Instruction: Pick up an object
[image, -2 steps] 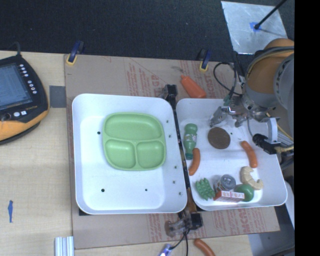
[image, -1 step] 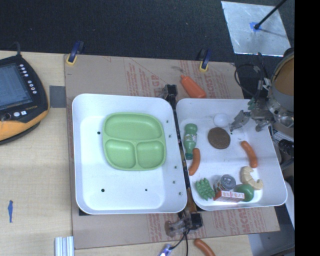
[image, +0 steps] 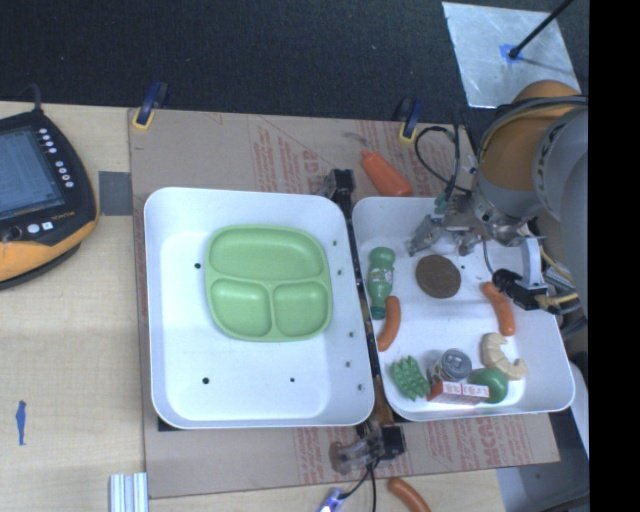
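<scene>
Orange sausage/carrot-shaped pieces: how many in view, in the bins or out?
4. One sausage at the right bin's left side, one at its right side near the arm, one carrot-like piece on the cardboard above that bin, one at the bottom edge. The arm may hide others.

A flat brown round disc (image: 438, 276) (cookie-like) lies in the right bin, just below the pincer (image: 443, 232), untouched.
</scene>
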